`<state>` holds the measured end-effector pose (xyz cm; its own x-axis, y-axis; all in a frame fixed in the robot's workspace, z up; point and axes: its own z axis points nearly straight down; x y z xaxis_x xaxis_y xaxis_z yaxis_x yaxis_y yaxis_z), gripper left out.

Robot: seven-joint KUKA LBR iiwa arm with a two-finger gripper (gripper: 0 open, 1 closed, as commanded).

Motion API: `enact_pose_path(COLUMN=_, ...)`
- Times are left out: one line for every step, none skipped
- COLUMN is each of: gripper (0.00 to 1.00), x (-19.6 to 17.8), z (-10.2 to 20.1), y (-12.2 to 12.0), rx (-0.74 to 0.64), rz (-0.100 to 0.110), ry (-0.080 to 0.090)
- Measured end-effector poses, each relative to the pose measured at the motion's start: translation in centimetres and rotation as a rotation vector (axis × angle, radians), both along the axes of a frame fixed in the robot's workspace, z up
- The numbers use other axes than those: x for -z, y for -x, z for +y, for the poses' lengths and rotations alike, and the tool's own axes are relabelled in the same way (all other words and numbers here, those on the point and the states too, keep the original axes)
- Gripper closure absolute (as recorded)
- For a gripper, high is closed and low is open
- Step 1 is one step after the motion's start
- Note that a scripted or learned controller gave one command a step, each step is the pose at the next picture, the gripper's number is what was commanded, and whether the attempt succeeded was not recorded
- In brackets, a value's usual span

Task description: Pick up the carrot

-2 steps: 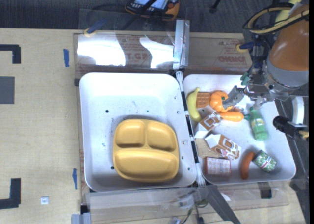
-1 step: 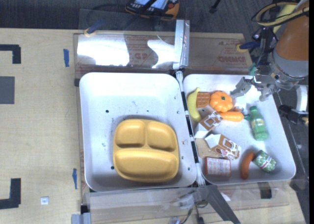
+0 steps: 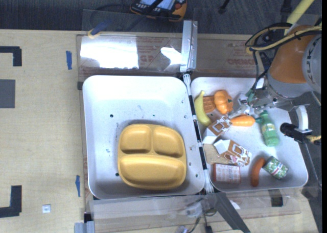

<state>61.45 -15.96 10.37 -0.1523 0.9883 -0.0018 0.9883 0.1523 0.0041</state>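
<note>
Reaching into the right white bin [image 3: 299, 173], my fingers [image 3: 244, 108] hover just above the small orange carrot [image 3: 242, 121], beside the green bottle [image 3: 268, 131]; whether they are open I cannot tell.

You cannot tell how the gripper's [image 3: 245, 105] fingers stand, its tip blurring into clutter just above the small orange carrot [image 3: 242, 121], while the grey-and-orange arm [image 3: 294, 63] behind it runs off the right edge.
</note>
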Motion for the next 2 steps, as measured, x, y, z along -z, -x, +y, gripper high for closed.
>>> enact_pose_path(gripper=0.00, x=1.7, z=0.9, y=5.0, rx=-0.193, rz=0.002, ry=-0.002)
enact_pose_path(gripper=1.00, x=0.6, z=0.8, y=4.9, rx=-0.190, rz=-0.005, ry=0.000)
